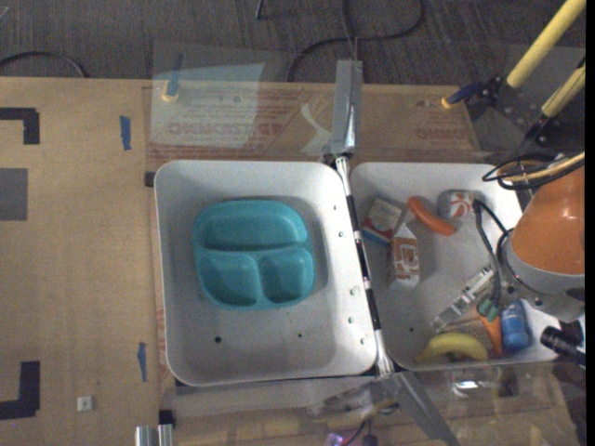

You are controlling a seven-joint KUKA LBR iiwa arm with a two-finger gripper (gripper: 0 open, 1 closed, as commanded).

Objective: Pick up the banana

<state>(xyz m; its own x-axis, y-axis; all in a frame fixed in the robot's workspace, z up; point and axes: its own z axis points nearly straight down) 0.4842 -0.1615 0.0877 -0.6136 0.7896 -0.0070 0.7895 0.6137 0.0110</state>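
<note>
Banana (454, 346): yellow, curved, lying flat at the near edge of the right bin (423, 314).
Neighbours: blue bottle (514, 327) and an orange piece just right of it; carton (403, 256), orange sausage-shaped toy (431, 216) farther.
Left bin (177, 277): teal divided tray (253, 252).
Gripper (465, 300): low over the right bin, state too blurred to tell.
Arm (553, 235): cut off at right.

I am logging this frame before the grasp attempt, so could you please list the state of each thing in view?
banana: lying flat at the near edge of the right bin, not held.
gripper: low over the right bin, just above the banana.
teal divided tray: lying flat in the left bin, right way up.
orange carrot-like piece: lying flat, tilted.
small carton: lying on its side.
blue bottle: lying beside the arm.
</note>
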